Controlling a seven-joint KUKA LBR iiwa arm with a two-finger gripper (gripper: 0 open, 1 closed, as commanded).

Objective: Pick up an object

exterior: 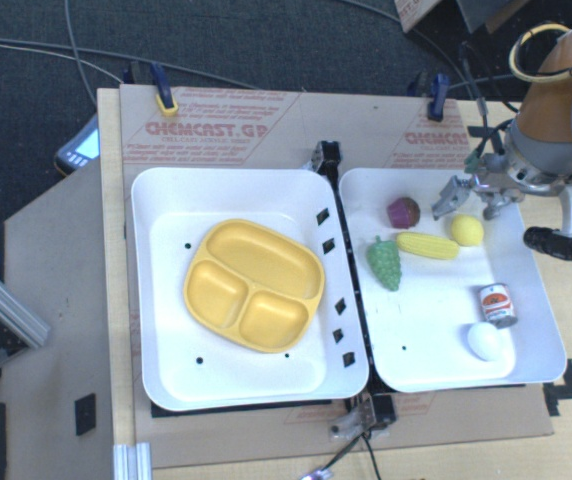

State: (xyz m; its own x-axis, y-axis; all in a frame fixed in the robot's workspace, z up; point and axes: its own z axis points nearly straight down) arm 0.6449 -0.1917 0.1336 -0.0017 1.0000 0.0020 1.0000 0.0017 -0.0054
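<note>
Cardboard-covered bench (266, 118) with two white bins.
I see the gripper (474, 196) spread open, holding nothing, above the right bin (436, 363), near the lemon (467, 230) and corn cob (427, 246).

Even, bright overhead light washes both white bins (156, 268) nearly to glare — their floors lose detail — while shadows stay soft and short under the yellow tray (254, 284), the dark floor (216, 18) sinks to near black, and the whole frame looks slightly soft and grainy.
</note>
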